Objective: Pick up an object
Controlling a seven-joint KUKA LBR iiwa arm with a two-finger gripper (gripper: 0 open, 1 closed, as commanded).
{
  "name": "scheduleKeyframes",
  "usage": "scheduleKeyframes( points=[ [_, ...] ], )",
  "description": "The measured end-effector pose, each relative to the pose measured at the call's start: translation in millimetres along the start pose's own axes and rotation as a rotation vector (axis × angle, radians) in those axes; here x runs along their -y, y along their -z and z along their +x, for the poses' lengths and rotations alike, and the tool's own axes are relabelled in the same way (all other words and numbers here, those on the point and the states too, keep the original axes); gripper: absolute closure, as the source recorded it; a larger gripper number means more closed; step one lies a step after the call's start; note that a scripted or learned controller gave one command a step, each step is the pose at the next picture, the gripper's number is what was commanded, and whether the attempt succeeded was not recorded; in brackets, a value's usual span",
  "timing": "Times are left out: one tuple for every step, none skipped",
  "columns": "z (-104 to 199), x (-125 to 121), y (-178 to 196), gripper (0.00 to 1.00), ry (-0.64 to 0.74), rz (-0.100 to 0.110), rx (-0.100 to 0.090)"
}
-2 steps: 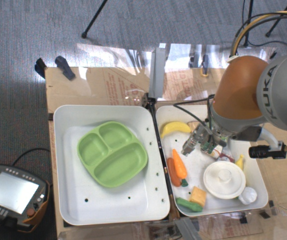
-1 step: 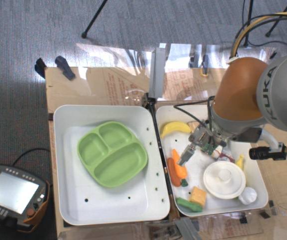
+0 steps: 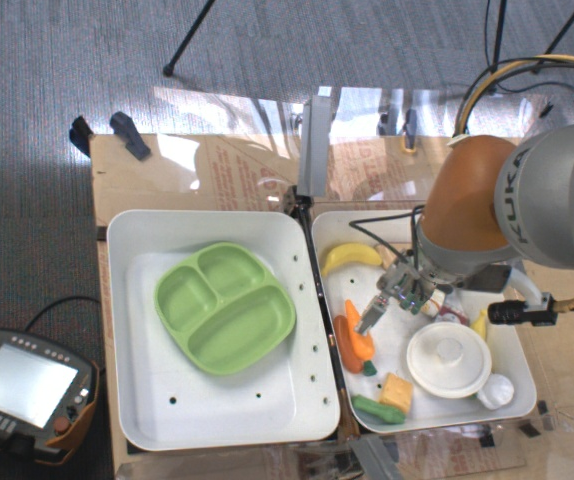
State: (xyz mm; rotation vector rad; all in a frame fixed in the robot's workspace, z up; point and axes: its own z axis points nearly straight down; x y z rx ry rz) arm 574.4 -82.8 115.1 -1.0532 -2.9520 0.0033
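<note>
- Arm comes in from 3 o'clock, grey body with the orange band facing up, wrist bent down over the right bin.
- Gripper hangs over the left-centre of that bin, tilted and pointing toward 8 o'clock.
- Jaws: one slim finger shows, angled down to the carrot; can't tell whether they're spread or pressed together. Nothing visibly between them.
- Carrot: orange, long, lying roughly 12-to-6 along the left side of the right bin, small green stub at its 6 o'clock end. The fingertip is right above or touching its upper part; can't tell which.
- Banana: yellow, curved, at the 11 o'clock corner of the right bin, just at 12 o'clock of the gripper.
- White bowl: round with a knob in the middle, at 4 o'clock of the gripper, near it but apart.
- Yellow cheese wedge and a green pod-like piece sit at the 6 o'clock edge of the right bin, touching or nearly so.
- Small white cup just at 4 o'clock of the bowl.
- Left bin holds a green divided plate, three compartments, flat, about centred.
- Handheld control pad on the floor at 8 o'clock of the bench.
</note>
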Motion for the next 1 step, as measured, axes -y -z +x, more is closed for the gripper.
scheduleKeyframes(
  points=[
    [32.5, 30.4, -29.0, 0.00, -0.001, -0.002, 0.004]
  ],
)
